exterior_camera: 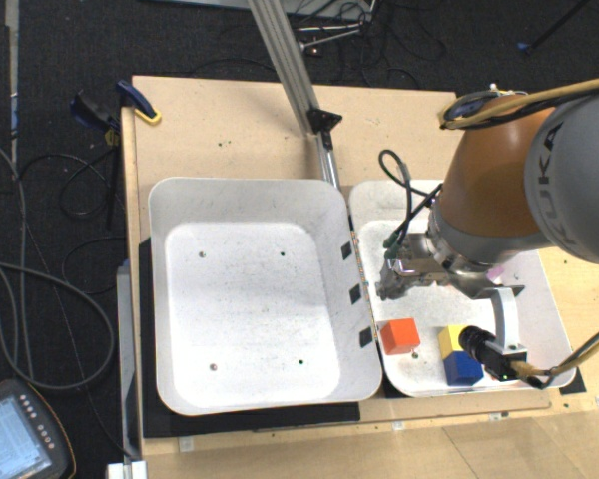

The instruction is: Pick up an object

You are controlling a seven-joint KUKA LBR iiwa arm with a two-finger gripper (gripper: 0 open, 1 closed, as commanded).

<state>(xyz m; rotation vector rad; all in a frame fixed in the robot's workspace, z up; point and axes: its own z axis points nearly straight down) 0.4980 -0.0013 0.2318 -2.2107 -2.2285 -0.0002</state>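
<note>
In the right bin (419,379) an orange block (399,335) lies near the front left. To its right sit a yellow block (449,340) and a blue block (463,368), touching each other. My gripper (393,279) hangs over the bin's left part, just above and behind the orange block. The grey and orange arm covers most of the bin's back half. Nothing shows between the gripper and the blocks.
The left bin (250,292) is a wide white tray beside the right one. A metal pole (285,53) slants down to the gap between the bins. Black cables (404,193) loop by the wrist. A clamp (130,103) sits at the bench's back left corner.
</note>
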